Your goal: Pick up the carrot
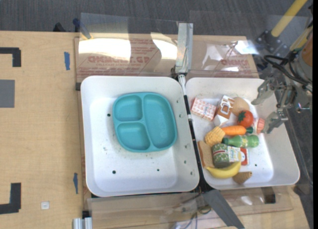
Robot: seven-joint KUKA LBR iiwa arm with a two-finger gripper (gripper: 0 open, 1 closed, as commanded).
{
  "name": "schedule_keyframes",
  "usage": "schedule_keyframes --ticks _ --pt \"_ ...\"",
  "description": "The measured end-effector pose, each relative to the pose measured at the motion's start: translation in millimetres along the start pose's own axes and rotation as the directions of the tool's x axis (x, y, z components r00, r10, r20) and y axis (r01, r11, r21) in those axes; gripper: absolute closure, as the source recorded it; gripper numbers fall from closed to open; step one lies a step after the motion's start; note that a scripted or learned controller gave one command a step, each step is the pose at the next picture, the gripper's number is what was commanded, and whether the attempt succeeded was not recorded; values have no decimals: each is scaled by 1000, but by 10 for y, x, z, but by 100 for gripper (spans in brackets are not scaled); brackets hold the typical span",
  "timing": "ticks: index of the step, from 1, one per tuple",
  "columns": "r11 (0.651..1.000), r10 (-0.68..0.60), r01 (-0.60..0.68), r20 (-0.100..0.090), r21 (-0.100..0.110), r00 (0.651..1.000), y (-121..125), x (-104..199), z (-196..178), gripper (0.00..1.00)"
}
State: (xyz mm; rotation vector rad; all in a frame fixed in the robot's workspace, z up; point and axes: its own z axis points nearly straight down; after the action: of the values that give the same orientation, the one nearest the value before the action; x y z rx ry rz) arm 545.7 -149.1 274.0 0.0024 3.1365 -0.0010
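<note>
**A:** Where's your carrot right now?

**B:** You'll find it in the right bin, lying flat and roughly crosswise, near the middle of the pile of toy food. Its leafy end points right, toward the tomato, which sits just above it. The corn cob touches its left end, and the green cucumber lies just below, nearly parallel.

**A:** And the gripper?

**B:** You can see it over the right edge of that same bin, to the right of the carrot and apart from it. Its two fingers are spread, with nothing between them. The wrist and cables sit above it at the frame's right side.

**A:** What else is crowded in there?

**B:** You've got a small red-and-white carton at the upper left of the pile, another little box beside it, a can with a green label lower down, and a banana curving along the bottom. A brown piece lies right of the banana's tip; you can't tell what it is.

**A:** The left bin?

**B:** It holds a teal divided plate with three compartments, set near the centre.
</note>
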Motion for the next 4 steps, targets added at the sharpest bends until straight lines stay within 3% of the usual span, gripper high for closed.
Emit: schedule_keyframes --ticks 1,2,3,4 --pt "994 112 -112 -9 -2 994 455 310 1056 0" --pt "998 63 -63 30 4 998 470 -110 1566 0" --pt "998 67 -67 42 6 997 370 65 1738 0" --pt "991 135 -135 7 0 991 194 -614 1856 0"
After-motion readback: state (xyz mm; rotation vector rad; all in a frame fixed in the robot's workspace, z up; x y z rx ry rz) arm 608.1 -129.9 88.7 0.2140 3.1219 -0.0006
